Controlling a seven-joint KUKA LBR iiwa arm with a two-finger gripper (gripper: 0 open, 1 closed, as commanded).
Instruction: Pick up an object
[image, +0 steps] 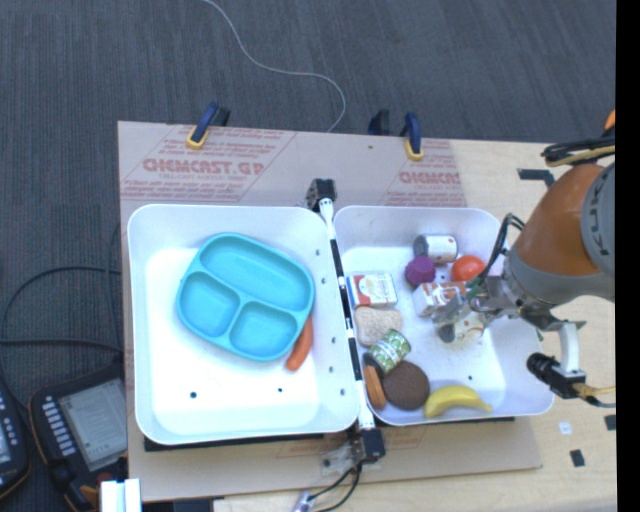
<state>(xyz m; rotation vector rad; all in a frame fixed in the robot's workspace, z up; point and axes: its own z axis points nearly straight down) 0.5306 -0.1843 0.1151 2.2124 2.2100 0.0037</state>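
Dark grey carpet surrounds a bench topped with a brown board (250, 165) printed in red; "CHEMCAST GP" reads on its left part, and a partly covered repeat shows at the right. Blue-and-yellow clamps (205, 122) grip the board's far edge, and a thin cable (290, 70) loops across the carpet beyond.

The left bin (150, 300) holds a blue three-part tray (245, 296), with a carrot (299, 346) lying just beside its right lower edge.

The right bin (520, 395) is crowded. Along its left side lie a small red-and-white packet (374, 289) whose print is too small to read, a slice of bread (378, 323) below it, a green-labelled can (390, 351), a brown round cookie (405, 385) and another carrot (373, 386) by the divider. A banana (458, 401) rests near the front wall. Farther back are a silver can (436, 247) on its side, a purple piece (420, 270) and a tomato (467, 268).

The gripper (466, 312) is down in the right bin, among a red-and-white carton (436, 295) and some pale clutter beneath it. Its tip is blurred into those items, so I cannot tell how it is set or whether it has hold of anything. The grey and orange arm (570, 245) comes in from the right.
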